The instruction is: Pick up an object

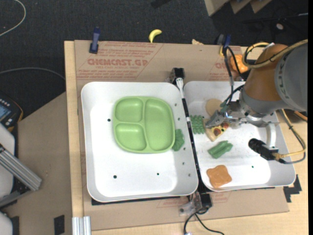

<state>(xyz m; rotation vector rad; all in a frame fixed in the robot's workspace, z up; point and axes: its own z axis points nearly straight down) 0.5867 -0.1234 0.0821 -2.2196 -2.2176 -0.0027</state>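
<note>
Pale tan, a small blunt chunk of toy food [212,134] lies on the floor of the right white bin [247,175], just below the gripper [218,122] in the view and close enough that I cannot tell whether they touch. Whether the gripper is open or closed cannot be made out from this angle, and nothing shows plainly as held. A tiny red and yellow bit [224,128] sits right against the gripper's lower edge; what it is stays unclear. Just to the view's left of the gripper lies a green ridged piece [197,124], near the bin's left wall. Above the gripper rests a beige rounded slice [212,105]. Further below, past the tan chunk, a green pickle-shaped piece [220,149] lies at a slant, and beyond that an orange-brown toast-like slab [218,176]. Well off to the left, the left white bin [132,175] holds a light green divided plastic plate [144,124], with a small dark green scrap [178,140] at its right edge.
</note>
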